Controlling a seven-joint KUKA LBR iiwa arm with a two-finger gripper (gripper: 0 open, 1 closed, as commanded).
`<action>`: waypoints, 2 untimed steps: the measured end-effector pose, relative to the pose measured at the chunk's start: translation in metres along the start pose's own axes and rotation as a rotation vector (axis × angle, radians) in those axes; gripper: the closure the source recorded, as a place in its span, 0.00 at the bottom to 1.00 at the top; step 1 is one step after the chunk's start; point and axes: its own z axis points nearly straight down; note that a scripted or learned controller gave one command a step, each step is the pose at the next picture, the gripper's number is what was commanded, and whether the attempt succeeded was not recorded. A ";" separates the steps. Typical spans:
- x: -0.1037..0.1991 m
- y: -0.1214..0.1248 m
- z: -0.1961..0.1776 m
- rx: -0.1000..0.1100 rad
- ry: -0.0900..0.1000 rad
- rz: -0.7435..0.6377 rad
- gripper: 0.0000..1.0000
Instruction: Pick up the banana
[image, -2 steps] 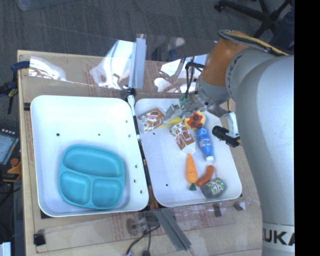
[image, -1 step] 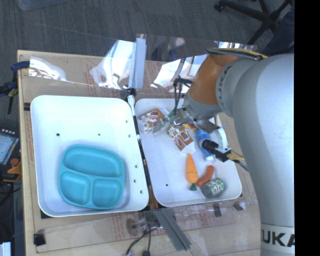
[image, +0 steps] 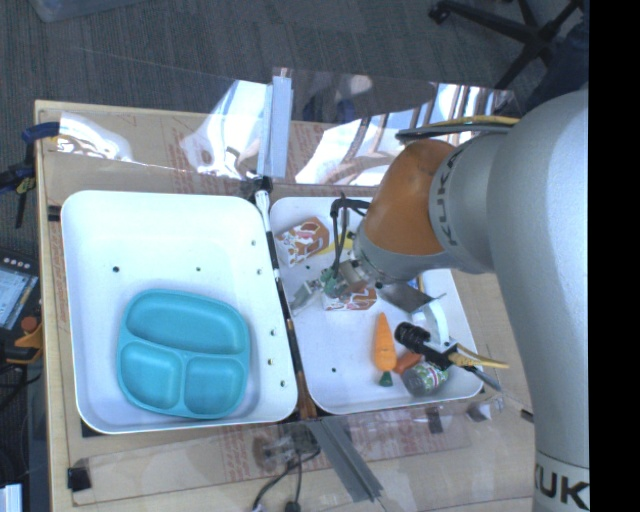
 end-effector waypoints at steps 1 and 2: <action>-0.057 -0.084 0.014 -0.019 -0.014 -0.095 0.00; -0.062 -0.082 0.001 -0.025 -0.025 -0.095 1.00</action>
